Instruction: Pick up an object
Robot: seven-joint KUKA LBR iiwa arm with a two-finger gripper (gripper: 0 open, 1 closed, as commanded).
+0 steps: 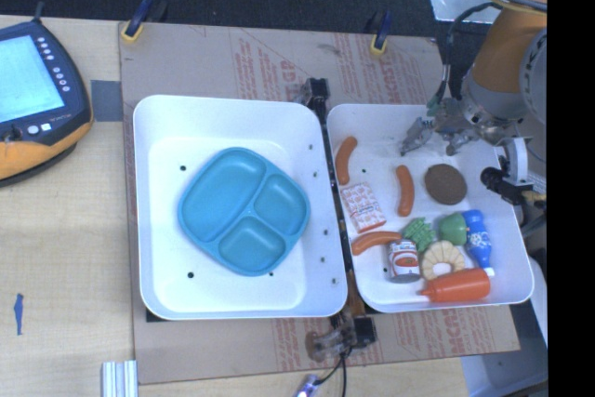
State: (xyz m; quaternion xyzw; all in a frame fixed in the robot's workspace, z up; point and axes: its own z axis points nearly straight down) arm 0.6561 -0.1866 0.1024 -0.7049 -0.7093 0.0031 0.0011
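My hand (pixel 435 133) hovers open and empty over the right bin's (pixel 372 118) far edge, fingers splayed ready; the patty (pixel 446 184) lies just below it, likely my nearest pick.

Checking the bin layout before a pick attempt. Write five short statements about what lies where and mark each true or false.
1. The blue divided plate lies in the left bin. True.
2. Three sausages lie in the left bin. False: they lie in the right bin, like the one near its upper left.
3. The claw hangs over the right bin's upper part. True.
4. The red bottle stands upright. False: it lies on its side along the near edge.
5. The brown patty lies in the right bin. True.
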